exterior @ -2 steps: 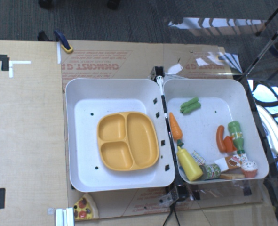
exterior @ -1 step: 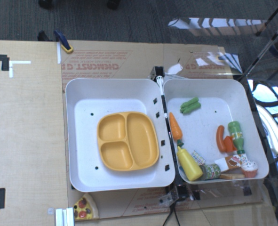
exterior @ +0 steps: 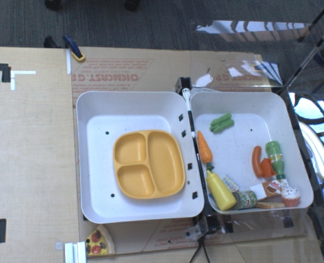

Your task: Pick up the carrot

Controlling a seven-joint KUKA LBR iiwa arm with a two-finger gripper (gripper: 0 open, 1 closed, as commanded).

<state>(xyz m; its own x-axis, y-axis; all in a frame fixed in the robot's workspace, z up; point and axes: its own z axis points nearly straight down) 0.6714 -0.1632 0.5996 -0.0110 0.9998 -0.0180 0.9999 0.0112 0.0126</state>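
Carrot pick: nothing is happening yet, as far as you're seeing here.

The small orange toy carrot with a green top (exterior: 204, 148) is lying in the right white plastic bin (exterior: 236, 103), against its left wall, approx mid-depth, untouched. Just near of it the yellow squeeze bottle (exterior: 220, 190) is almost touching its tip; the green bean pods (exterior: 222, 123) are sitting farther back. The left white bin (exterior: 96, 108) is holding the yellow three-compartment plate (exterior: 149, 164). Gripper state: can't tell from this view. You're looking at approach, grasp & lift all left to do.
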